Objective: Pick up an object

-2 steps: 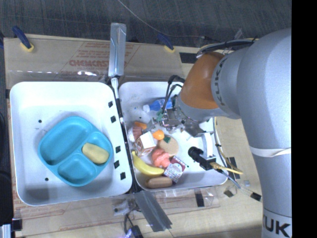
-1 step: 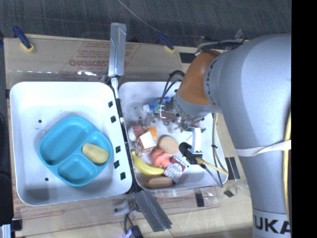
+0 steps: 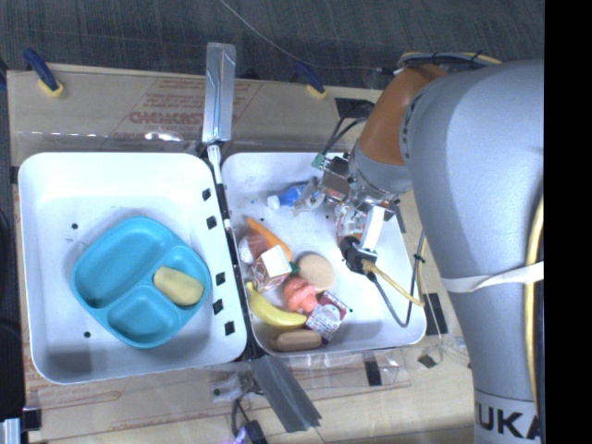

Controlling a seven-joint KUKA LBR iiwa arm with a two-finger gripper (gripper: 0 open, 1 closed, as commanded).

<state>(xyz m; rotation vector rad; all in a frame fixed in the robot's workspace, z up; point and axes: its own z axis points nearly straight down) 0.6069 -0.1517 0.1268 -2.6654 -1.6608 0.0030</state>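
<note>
- Camera view: the jaws hang low in the upper part of the right bin (image 3: 264, 174), right of frame centre. I cannot tell whether they are released or clenched.
- The likeliest target, a small blue-and-white item (image 3: 289, 196), lies just left of them. A glancing approach could push it away.
- Lower down, the carrot (image 3: 266, 234), carton (image 3: 274, 265) and banana (image 3: 274, 312) crowd together, so a grasp there could slip.

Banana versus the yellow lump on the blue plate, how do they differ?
The banana is long and curved; the yellow lump is short and oval. The banana lies crowded among other items in the right bin; the yellow lump sits alone on the blue plate in the left bin. Both are yellow.
</note>
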